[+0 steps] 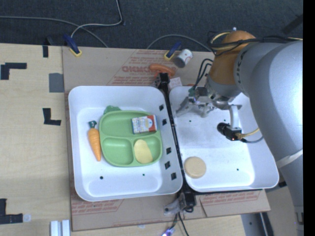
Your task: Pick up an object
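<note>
The hand hangs in the right bin; grip state unclear. One cookie lies nearer. One carrot sits left.

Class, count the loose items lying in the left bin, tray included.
4: green tray in the middle, carrot left of it, small carton and yellow piece on the tray. Nothing looks hidden.

From my seat, the grey arm runs off the frame at three o'clock, and its bulk covers the far corner of the right bin. The claw is a blur of metal; I can't read it. The carton's label is too small to read.
</note>
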Motion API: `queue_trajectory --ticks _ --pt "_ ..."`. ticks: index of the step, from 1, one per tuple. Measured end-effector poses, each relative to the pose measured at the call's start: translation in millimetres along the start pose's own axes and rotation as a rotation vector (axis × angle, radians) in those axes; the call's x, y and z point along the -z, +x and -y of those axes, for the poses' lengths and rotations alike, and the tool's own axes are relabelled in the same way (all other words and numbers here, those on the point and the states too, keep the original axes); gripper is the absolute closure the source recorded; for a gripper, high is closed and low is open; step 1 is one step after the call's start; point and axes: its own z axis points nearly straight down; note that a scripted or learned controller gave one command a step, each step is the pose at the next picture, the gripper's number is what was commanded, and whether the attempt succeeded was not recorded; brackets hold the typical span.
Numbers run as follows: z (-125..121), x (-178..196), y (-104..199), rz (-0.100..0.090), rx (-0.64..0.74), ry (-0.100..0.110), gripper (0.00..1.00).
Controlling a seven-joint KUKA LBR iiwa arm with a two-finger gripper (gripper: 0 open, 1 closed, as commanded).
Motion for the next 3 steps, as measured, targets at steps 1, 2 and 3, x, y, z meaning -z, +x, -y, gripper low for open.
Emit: queue_trajectory --ticks 1,2,3 --pt "-5.1 -0.2 0.1 -0.002 0.001 0.001 0.00" --pt "-11.2 9.7 -2.6 -0.003 0.002 0.002 0.00" --pt "-11.5 -0.3 -1.0 0.000 0.000 0.001 0.00"
